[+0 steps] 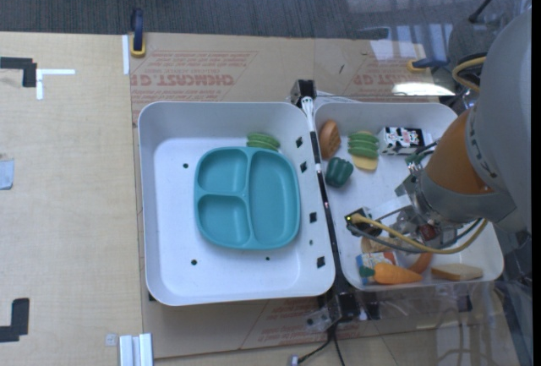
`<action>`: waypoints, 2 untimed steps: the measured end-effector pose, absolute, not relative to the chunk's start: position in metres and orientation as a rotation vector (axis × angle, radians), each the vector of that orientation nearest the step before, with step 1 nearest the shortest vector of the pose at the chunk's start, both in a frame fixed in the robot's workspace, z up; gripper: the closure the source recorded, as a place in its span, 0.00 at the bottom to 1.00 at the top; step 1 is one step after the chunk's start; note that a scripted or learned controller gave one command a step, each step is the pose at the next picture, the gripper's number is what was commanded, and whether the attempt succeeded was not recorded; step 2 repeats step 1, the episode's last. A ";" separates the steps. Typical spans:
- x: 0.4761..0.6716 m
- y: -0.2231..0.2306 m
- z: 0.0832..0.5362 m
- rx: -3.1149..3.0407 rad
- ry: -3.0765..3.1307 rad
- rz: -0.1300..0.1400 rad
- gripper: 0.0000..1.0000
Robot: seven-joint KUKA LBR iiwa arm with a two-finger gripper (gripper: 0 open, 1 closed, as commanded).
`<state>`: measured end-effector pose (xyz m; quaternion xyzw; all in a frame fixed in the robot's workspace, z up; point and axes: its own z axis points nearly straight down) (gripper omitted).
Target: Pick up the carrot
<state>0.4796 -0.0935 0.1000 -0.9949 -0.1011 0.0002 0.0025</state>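
The carrot [396,274] is orange with a small green top. It lies on its side near the front wall of the right bin [439,115]. My gripper [416,236] hangs low in that bin, just above and slightly behind the carrot. The arm's grey body and orange band cover the bin's right part. Nothing shows between the gripper and the carrot that tells of a hold.
The right bin also holds a brown egg-shaped piece [329,138], a green pepper [339,172], a green and yellow vegetable [364,145], a cow-patterned carton [401,139], a bread slice [457,273] and a small box [373,258]. The left bin [161,212] holds a teal divided plate [247,197] and a green pod [263,140].
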 end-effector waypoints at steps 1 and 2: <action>0.481 -0.015 0.191 -3.084 -0.593 0.004 1.00; 0.481 -0.015 0.191 -3.084 -0.593 0.004 1.00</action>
